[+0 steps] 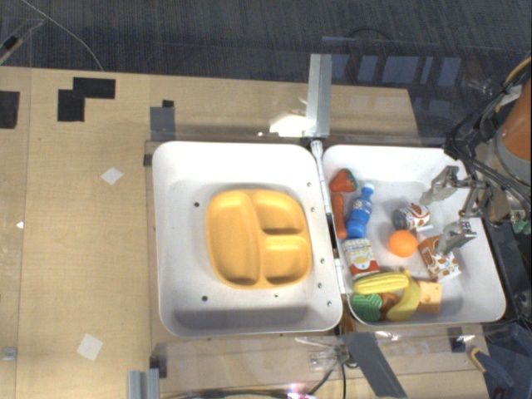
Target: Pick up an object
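Gripper (450,209) over right bin (490,302), fingers spread apart, nothing between them. Orange ball (402,243) just left of it, small can (414,217) beside. Blue bottle (360,212), banana (382,283) further left. Yellow tray (258,237) in left bin (179,306).

Saw a pale wooden bench (83,248) bearing two shallow white bins side by side.

Found the left bin (179,173) holding a yellow divided tray (258,238), lying flat near its middle, with one long compartment on the left and two smaller ones on the right. Noted the right bin (391,169) touching the left one along a shared edge. Spotted a grey metal post (319,94) behind the seam between them, black tape patches (83,96) on the bench at far left, a small pale square (110,174) nearer the bins, and dark carpet (208,15) beyond the bench's far edge.
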Tool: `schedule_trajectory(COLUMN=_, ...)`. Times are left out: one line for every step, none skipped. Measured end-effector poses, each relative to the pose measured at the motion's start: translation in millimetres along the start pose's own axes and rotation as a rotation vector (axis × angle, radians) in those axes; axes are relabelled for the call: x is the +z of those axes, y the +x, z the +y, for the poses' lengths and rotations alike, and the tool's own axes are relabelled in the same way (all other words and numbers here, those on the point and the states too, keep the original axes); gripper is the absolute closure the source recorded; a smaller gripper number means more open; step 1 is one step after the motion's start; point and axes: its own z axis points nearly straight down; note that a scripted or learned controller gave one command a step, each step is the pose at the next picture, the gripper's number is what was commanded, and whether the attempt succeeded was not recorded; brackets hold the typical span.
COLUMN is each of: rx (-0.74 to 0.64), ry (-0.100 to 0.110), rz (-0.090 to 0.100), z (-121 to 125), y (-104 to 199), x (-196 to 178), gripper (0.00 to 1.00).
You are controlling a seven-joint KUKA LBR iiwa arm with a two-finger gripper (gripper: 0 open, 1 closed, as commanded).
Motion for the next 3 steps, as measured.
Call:
schedule_trajectory(rx=0.477, ry=-0.001, rz=0.009, z=-3, y=-29, x=140, gripper=0.00)
schedule_trajectory(rx=0.856, ry=-0.001, rz=-0.004, z=-33, y=-86, x=181, gripper=0.00)
schedule_trajectory(rx=0.676, ry=0.000, rz=-0.003, z=-38, y=-123, x=181, gripper=0.00)
